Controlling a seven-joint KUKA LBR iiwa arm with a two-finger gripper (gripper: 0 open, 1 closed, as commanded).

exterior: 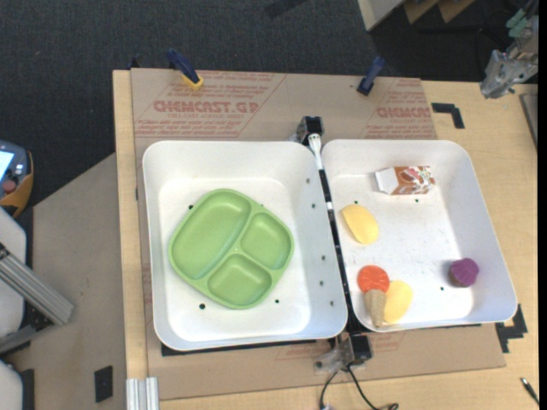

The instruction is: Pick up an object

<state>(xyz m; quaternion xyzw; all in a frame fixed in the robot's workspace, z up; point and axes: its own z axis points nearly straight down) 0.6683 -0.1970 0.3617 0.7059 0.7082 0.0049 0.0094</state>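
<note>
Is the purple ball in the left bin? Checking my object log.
No, the purple ball lies in the right bin, near its right wall.

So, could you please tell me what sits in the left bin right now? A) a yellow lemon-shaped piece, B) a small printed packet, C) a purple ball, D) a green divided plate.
D: the green divided plate lies alone in the left bin, while the purple ball, the printed packet and the yellow lemon-shaped piece all lie in the right bin.
</note>
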